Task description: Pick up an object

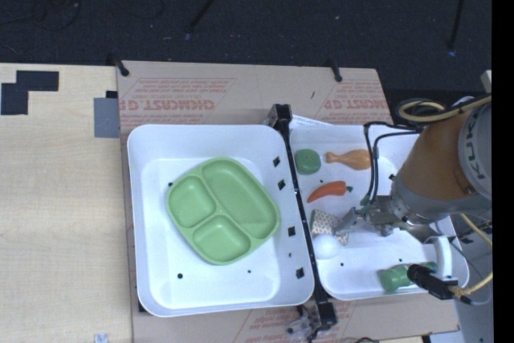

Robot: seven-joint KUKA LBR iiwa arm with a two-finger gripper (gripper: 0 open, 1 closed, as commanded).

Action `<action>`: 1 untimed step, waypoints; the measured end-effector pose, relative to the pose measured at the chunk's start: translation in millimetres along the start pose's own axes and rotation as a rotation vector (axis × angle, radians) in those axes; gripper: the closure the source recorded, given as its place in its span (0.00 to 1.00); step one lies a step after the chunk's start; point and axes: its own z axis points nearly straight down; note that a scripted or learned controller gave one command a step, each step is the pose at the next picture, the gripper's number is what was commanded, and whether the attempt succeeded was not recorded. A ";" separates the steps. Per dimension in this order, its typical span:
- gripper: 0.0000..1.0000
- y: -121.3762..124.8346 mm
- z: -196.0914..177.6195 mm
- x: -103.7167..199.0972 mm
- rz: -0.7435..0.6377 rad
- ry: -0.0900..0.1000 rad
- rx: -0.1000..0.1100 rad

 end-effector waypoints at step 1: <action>1.00 1.4 -11.7 -0.8 0.004 -0.001 -0.005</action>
